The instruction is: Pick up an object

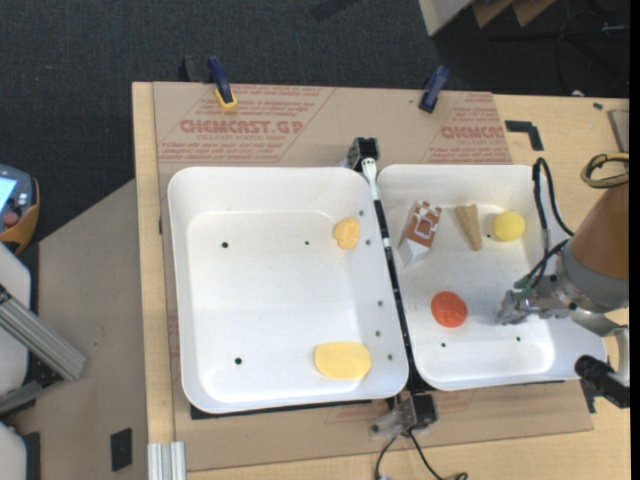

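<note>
Gripper [516,308] sat low in the right bin [480,373], just right of the red ball [449,309]; couldn't tell finger state, nothing seen pinched. Risk, as judged: closing there missed the ball or nudged it rolling away. Board [300,123] behind that bin read "CHEMCAST G.P"; carton [421,228] print was unreadable.

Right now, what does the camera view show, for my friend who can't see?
The grey robot arm's gripper sits low in the right white bin, beside a round red-orange object. That bin also holds a yellow ball; the left white bin holds two yellow lumps.
</note>
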Robot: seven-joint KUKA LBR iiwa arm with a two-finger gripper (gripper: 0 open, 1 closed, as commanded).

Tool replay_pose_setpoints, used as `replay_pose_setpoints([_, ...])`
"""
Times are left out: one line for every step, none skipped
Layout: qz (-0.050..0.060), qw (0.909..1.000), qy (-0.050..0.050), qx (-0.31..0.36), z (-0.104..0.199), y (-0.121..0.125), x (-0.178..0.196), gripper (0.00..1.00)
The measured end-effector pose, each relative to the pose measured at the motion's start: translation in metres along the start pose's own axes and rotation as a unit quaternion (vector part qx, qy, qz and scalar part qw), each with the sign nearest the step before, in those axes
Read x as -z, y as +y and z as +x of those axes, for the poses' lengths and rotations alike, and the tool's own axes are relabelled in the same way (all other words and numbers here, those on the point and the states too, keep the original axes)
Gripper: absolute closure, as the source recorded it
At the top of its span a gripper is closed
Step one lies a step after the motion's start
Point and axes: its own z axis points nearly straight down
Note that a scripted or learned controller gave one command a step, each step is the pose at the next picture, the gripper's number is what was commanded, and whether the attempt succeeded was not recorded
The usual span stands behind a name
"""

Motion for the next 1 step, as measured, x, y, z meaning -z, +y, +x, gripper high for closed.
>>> replay_pose_setpoints([0.001, 1.0000, 0.000, -0.001, -0.0338, -0.0009, -0.0111, 1.00])
